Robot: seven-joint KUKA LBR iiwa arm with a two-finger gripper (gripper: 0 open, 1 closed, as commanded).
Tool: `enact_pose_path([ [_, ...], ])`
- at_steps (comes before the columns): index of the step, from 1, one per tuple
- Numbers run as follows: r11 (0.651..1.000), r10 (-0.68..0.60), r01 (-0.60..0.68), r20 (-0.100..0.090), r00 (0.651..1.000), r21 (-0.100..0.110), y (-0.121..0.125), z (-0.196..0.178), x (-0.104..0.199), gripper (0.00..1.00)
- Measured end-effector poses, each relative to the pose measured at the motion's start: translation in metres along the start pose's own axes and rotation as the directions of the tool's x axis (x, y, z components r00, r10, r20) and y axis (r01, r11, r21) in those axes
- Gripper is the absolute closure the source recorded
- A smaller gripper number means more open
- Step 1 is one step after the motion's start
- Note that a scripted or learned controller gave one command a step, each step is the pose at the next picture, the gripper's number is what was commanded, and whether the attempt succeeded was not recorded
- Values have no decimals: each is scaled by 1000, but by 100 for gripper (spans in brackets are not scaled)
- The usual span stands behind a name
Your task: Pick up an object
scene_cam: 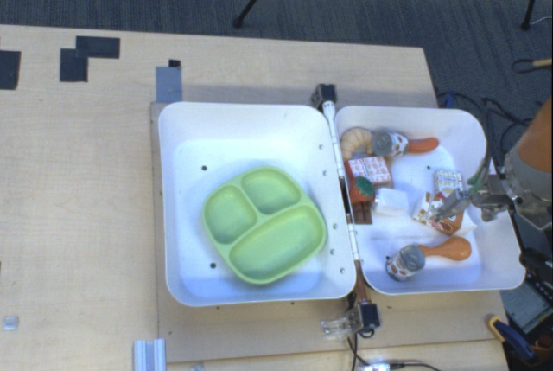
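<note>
The right bin (492, 274) holds several small objects. A tan pastry (354, 138), a grey and white toy (390, 143) and an orange carrot-like piece (422, 145) lie along its far side. A red and white box (371, 169) and a brown block (362, 210) sit by the left wall. A white packet (448, 181) and a small orange and white item (437, 220) lie near the right side. My gripper (455, 203) is low over that small item, just below the packet. An orange-handled piece (449, 250) with a grey head (404, 261) lies at the front.
The left bin (173, 188) holds a green three-part plate (264, 225). A divider rail (339, 179) runs between the bins. A clear plastic piece (393, 203) lies mid-bin on the right. My arm (529, 175) comes in over the right bin's right rim.
</note>
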State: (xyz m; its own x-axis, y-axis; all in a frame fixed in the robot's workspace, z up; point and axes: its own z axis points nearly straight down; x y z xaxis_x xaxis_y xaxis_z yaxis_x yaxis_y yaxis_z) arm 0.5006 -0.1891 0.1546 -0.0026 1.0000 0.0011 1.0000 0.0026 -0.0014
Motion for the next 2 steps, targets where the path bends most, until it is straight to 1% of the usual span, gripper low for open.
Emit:
enact_pose_path([
  [1,1000,2,-2,5,1000,-10,-12,68,-1,0],
  [2,1000,-2,2,3,1000,-8,-12,-116,4,0],
])
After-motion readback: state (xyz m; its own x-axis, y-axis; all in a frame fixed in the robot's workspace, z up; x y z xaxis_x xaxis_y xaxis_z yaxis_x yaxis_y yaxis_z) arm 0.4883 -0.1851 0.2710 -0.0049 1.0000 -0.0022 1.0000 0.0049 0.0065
